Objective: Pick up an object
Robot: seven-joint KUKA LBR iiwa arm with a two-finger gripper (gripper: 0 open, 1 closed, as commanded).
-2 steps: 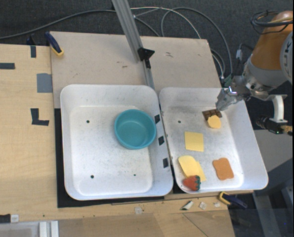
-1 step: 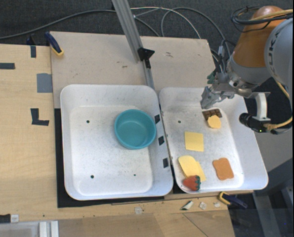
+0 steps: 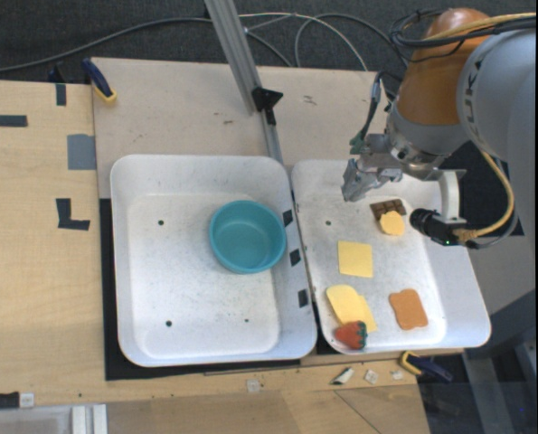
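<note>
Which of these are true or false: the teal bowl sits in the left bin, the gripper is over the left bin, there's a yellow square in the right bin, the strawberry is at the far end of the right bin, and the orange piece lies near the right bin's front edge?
1. The teal bowl sits in the left bin. True.
2. The gripper is over the left bin. False: it is over the far part of the right bin, beside the small brown piece.
3. A yellow square lies in the right bin. True.
4. The strawberry is at the far end of the right bin. False: it lies at the near left corner, against the pale yellow piece.
5. The orange piece lies near the right bin's front edge. True.
</note>
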